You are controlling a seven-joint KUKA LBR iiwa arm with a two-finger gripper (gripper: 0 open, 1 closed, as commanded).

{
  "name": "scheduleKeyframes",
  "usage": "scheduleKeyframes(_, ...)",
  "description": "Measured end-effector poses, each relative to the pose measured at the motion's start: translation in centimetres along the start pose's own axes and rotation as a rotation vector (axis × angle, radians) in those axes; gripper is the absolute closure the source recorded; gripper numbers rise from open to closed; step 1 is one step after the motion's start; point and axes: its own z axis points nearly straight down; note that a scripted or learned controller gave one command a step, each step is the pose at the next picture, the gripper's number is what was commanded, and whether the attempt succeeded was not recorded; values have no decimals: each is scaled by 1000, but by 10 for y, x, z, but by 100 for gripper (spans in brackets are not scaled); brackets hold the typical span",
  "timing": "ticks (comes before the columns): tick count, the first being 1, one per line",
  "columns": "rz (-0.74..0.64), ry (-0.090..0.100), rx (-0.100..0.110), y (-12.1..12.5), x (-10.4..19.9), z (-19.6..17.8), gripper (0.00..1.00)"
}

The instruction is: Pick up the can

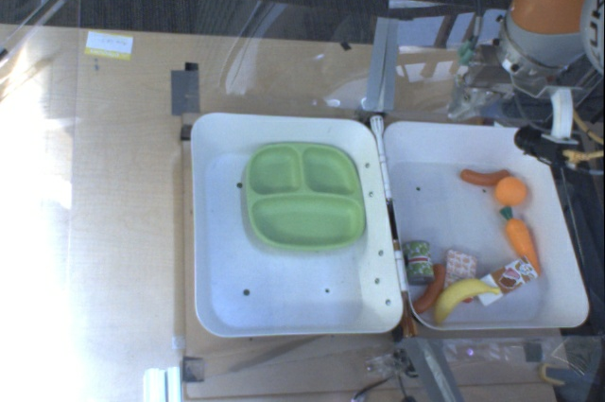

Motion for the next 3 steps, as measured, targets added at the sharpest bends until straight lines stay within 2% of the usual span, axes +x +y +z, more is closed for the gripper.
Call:
scheduleKeyframes(1,584,0,4,22,74,22,100)
scheduleKeyframes(2,635,-1,4,-72,-13,32,100)
scheduleKeyframes(3,381,-2,2,-77,-101,12,100)
